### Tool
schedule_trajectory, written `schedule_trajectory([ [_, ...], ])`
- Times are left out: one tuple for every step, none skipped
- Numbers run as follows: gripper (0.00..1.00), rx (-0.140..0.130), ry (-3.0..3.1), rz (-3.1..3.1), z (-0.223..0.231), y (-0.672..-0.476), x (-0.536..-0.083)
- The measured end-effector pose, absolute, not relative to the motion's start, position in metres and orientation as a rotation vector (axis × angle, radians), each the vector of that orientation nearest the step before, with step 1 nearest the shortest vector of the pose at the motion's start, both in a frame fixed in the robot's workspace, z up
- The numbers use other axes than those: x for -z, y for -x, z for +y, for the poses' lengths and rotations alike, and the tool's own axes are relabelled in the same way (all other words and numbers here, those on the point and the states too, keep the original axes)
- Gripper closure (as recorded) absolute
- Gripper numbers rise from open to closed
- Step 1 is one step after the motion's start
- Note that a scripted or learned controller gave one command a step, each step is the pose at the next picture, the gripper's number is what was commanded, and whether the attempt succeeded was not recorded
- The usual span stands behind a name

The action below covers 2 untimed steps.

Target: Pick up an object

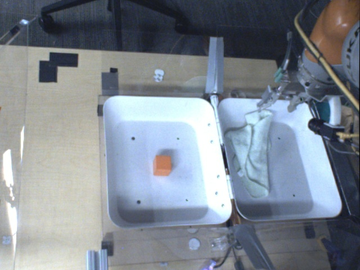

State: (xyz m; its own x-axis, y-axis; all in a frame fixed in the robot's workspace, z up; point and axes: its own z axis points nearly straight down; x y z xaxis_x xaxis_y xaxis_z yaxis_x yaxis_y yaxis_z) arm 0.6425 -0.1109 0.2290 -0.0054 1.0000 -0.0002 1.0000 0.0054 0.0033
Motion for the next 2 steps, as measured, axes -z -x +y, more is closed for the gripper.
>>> schedule_trajectory([
  [0.0, -0.013, -2.179, 2.249, -0.086, -0.639, -0.098],
  [1.0, -0.018, -2.175, 2.246, -0.086, -0.64, -0.11],
])
